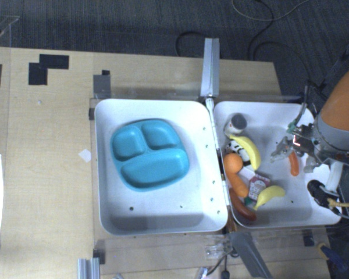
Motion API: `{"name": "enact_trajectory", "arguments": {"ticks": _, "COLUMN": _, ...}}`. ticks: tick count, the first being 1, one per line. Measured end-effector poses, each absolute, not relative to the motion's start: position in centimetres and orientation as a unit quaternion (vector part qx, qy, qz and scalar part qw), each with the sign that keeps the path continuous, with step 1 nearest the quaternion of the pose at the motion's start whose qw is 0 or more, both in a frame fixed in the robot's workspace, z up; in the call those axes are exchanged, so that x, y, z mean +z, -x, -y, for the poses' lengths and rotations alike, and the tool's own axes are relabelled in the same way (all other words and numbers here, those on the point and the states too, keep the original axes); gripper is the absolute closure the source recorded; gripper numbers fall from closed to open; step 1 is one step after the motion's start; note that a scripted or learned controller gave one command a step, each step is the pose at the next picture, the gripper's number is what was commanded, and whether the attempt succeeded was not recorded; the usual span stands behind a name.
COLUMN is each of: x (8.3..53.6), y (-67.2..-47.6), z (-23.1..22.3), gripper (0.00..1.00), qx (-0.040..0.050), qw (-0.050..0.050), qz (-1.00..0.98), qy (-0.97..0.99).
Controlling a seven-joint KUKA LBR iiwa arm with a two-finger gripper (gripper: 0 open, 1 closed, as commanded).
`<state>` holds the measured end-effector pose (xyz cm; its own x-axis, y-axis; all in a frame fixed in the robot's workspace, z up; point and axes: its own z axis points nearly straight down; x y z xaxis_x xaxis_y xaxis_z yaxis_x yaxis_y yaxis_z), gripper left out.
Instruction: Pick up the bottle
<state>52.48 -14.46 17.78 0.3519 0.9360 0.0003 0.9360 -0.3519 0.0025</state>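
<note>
The bottle (237, 122), small and pale with a grey cap, lies in the far left corner of the right bin (279, 211). My gripper (286, 148) hovers over the right half of that bin, well to the right of the bottle and apart from it. A small orange-red piece (294, 164) lies just below the gripper.
Along the right bin's left wall lie two bananas (248, 149) (269, 195), an orange (232, 164), a carrot (239, 186), a small red-and-white box (257, 185) and a dark red piece (244, 209). A blue divided plate (149, 153) sits in the left bin (163, 220).
</note>
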Motion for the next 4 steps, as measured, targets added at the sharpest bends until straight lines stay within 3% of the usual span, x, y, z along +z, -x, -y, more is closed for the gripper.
{"name": "enact_trajectory", "arguments": {"ticks": 1, "x": 18.9, "y": -52.6, "z": 14.4, "gripper": 1.00, "qx": 0.0024, "qw": 0.002, "qz": -0.571, "qy": -0.821}}
{"name": "enact_trajectory", "arguments": {"ticks": 2, "x": 18.9, "y": -52.6, "z": 14.4, "gripper": 0.00, "qx": 0.0023, "qw": 0.001, "qz": -0.571, "qy": -0.821}}
{"name": "enact_trajectory", "arguments": {"ticks": 3, "x": 13.7, "y": -50.4, "z": 14.0, "gripper": 0.00, "qx": 0.0007, "qw": -0.001, "qz": -0.410, "qy": -0.912}}
{"name": "enact_trajectory", "arguments": {"ticks": 4, "x": 8.8, "y": -49.0, "z": 18.4, "gripper": 0.00, "qx": 0.0043, "qw": 0.000, "qz": -0.190, "qy": -0.982}}
